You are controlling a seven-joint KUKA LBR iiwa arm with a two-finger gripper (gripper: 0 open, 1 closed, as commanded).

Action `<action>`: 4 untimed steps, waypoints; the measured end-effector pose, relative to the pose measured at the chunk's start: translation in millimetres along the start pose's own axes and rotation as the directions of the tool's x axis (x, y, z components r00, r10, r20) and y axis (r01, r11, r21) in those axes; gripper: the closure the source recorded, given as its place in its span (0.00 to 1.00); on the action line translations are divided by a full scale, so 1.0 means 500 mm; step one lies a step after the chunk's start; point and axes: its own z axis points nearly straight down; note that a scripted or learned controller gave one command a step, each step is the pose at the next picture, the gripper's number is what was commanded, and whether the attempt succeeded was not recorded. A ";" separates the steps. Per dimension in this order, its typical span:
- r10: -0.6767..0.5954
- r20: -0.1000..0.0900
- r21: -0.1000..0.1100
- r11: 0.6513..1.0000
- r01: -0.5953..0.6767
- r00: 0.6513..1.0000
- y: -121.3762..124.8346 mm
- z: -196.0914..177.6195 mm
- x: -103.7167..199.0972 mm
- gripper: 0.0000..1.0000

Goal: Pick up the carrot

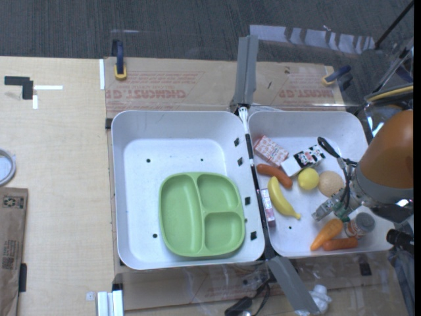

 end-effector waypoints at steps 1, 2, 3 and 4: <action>-0.023 0.001 0.000 1.000 0.023 1.000 0.075 -0.183 0.137 1.00; 0.043 0.001 0.000 0.999 -0.043 0.999 0.143 -0.183 0.262 1.00; 0.073 0.001 0.002 0.997 -0.073 0.997 0.194 -0.182 0.360 1.00; -0.119 0.002 0.002 0.993 0.119 0.993 0.307 -0.259 0.363 1.00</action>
